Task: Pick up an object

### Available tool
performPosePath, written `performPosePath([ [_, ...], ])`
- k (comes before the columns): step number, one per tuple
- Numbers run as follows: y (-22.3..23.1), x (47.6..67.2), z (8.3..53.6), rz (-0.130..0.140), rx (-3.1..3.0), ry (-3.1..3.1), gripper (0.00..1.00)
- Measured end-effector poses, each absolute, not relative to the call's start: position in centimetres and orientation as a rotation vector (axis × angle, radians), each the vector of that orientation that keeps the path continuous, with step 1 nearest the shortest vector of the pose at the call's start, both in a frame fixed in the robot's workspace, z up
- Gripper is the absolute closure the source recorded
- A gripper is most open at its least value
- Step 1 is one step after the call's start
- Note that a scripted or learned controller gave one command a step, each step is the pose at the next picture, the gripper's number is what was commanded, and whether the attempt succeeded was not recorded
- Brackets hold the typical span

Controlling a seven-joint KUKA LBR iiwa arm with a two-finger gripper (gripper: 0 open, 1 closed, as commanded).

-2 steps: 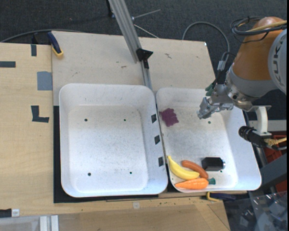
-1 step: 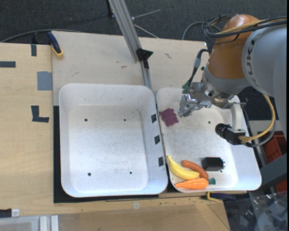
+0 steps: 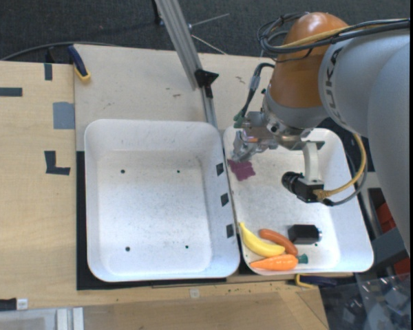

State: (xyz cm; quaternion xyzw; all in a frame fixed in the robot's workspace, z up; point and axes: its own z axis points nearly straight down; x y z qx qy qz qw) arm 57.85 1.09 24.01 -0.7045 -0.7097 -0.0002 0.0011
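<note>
The gripper (image 3: 246, 147) hangs at the right bin's (image 3: 354, 253) far left corner, directly over a purple scrap (image 3: 242, 169). Whether it is spread or closed cannot be told. The scrap looks thin, light and limp; a central pinch seems best. The banana (image 3: 258, 242) and carrots (image 3: 275, 261) lie along the near edge.

counter (image 3: 27, 184): light wood-tone panels, seams visible
tape marks (image 3: 63, 114): grey and dark patches on the counter's left part
floor (image 3: 69, 9): dark carpet-like surface along the top, behind the counter
cables (image 3: 27, 49): black, lying on the floor at the counter's back edge
pole (image 3: 181, 36): slanted metal rail, top centre
light: even, soft shadows
</note>
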Motion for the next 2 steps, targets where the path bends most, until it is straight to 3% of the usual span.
performPosePath([
  [1, 7.1, 58.1, 22.7, 0.003, -2.212, -2.227, 1.0],
  [2, 10.1, 59.0, 22.0, 0.002, -2.215, -2.225, 1.0],
])
